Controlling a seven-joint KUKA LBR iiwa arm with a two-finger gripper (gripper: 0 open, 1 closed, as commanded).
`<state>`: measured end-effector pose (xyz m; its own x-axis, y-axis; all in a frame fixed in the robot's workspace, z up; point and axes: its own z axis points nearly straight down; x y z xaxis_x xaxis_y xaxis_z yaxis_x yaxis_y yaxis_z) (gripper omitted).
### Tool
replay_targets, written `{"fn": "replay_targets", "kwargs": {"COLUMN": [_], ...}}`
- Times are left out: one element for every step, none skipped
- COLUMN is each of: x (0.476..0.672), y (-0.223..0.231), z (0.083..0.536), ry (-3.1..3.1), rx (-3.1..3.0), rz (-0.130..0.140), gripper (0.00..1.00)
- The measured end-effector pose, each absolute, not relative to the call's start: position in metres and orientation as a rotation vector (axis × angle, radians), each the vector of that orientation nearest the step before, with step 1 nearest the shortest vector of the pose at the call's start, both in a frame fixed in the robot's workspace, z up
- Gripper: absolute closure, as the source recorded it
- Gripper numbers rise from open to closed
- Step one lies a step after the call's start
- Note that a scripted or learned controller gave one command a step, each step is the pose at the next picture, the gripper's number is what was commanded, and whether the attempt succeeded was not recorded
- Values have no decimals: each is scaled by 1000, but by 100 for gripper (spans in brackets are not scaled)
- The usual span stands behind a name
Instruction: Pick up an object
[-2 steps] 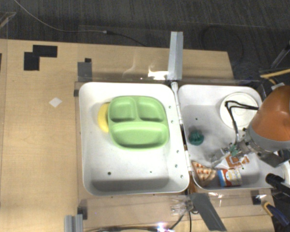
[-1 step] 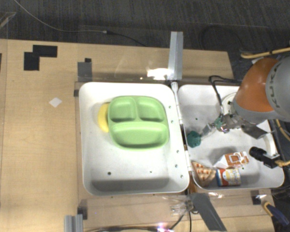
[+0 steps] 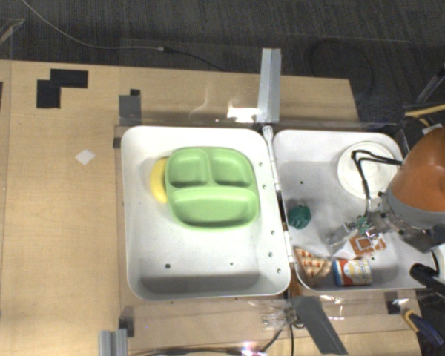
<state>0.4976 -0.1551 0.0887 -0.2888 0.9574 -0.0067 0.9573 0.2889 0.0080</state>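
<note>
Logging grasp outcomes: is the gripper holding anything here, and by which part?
Cannot be told. The gripper sits low in the right bin over a small orange-and-white packet, but the view is too cluttered to show a hold.

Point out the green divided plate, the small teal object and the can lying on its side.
green divided plate [image 3: 211, 186]: camera view, the ridge between its compartments.
small teal object [image 3: 300, 215]: camera view, its middle.
can [image 3: 352, 271]: camera view, its side label.
</note>
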Motion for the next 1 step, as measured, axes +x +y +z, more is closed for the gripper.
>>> {"fn": "replay_targets", "kwargs": {"x": [491], "y": [-158], "z": [89], "ry": [2283], "rx": [2145], "rz": [10], "gripper": [0]}}
